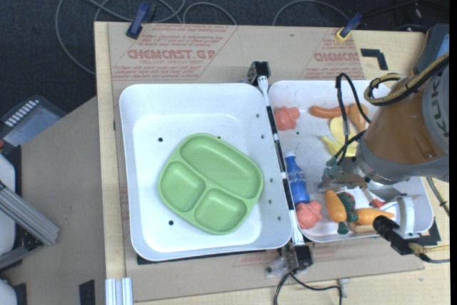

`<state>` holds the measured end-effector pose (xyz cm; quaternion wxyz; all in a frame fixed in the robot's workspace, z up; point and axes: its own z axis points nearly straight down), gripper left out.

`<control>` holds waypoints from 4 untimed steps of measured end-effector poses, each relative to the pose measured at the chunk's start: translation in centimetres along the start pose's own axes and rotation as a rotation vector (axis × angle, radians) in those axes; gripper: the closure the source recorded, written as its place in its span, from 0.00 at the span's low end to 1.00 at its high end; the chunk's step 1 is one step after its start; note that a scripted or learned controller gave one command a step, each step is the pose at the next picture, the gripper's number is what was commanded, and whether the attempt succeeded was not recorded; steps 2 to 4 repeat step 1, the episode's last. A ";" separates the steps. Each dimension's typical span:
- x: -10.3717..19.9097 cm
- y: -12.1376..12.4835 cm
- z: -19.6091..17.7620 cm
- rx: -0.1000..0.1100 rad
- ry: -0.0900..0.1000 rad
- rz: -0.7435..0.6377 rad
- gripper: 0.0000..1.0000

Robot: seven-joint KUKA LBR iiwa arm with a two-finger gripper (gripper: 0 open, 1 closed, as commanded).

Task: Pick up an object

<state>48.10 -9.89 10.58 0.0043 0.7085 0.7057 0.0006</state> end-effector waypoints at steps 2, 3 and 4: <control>8.0 6.8 -7.9 0.006 0.006 -0.005 1.00; 8.0 6.8 -7.9 0.006 0.006 -0.005 1.00; 8.0 6.8 -7.9 0.006 0.006 -0.005 1.00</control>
